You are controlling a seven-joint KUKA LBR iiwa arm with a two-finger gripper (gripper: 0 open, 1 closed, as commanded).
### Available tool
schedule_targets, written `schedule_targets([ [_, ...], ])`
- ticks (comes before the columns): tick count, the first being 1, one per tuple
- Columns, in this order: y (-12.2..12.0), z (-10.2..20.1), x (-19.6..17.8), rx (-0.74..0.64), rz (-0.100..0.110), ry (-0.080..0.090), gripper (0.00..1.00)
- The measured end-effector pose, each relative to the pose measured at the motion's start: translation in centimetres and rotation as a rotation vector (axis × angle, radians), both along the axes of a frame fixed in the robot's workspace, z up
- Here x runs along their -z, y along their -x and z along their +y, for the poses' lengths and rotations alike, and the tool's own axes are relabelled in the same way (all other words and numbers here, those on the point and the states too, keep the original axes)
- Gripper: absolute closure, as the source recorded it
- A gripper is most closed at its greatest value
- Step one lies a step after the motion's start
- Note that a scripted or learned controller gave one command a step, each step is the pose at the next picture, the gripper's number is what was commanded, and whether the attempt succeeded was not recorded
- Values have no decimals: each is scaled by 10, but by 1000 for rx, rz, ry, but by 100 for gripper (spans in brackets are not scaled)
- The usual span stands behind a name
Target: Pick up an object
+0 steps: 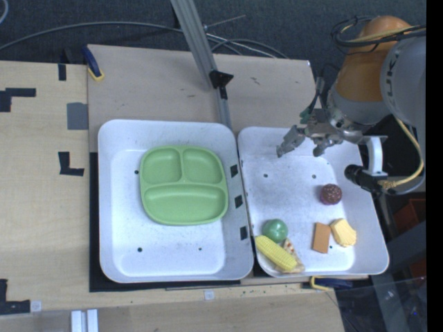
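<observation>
Corn [277, 253] lies at the right bin's [360, 185] lower edge, green ball [275, 229] touching it, orange block [321, 238] and yellow piece [343, 232] to the right, dark ball [331, 194] above. Gripper [302, 146] hangs higher, fingers spread, empty. Green tray [184, 185] sits at left.

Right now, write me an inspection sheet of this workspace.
Surface: wooden bench bearing two white bins.
Job's things: right bin holds a dark red ball, orange block, yellow piece, green ball, corn cob.
Clutter: green divided plate in left bin.
Hand: hand over the right bin's far end, fingers spread, holding nothing.
Cables: grey cables behind the bench.
Surroundings: slanted metal pole.
</observation>
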State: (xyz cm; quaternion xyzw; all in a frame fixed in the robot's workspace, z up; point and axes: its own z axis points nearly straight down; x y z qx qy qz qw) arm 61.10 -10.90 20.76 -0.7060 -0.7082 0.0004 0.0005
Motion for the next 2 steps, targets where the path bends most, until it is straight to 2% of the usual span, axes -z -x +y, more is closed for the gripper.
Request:
schedule_targets([
  [1, 0, 0, 0, 0, 0, 0, 0],
  [2, -1, 3, 64, 1, 7, 0, 0],
])
